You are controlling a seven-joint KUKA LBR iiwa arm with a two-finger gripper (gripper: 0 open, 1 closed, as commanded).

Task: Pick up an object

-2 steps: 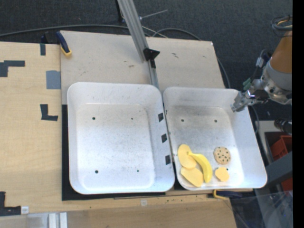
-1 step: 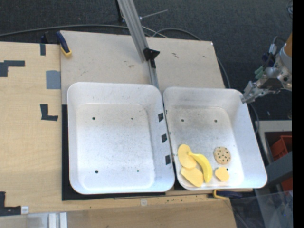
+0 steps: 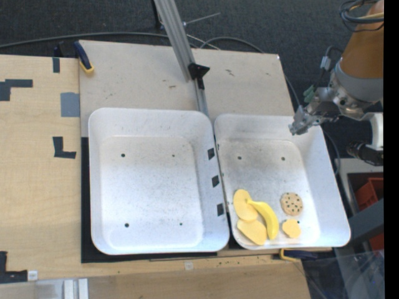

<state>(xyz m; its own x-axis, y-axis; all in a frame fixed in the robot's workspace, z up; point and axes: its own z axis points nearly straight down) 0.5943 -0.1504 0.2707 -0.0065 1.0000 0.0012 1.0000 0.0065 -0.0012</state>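
Observation:
The right bin (image 3: pixel 262 132) holds its objects at the near end: a yellow banana (image 3: pixel 267 217), a pale yellow piece (image 3: pixel 244 205) beside it, another yellow piece (image 3: pixel 252 231) below, a round speckled cookie (image 3: pixel 291 203) and a small orange-yellow piece (image 3: pixel 290 228). My gripper (image 3: pixel 301 123) hangs over the bin's far right corner, well away from these objects. Nothing shows between its fingers.
The left bin (image 3: pixel 149 179) lies beside the right one. A grey metal post (image 3: pixel 177 33) slants up from between the bins at the back. A yellow-handled clamp (image 3: pixel 83 58) sits on the bench's far left. Cables run behind the board.

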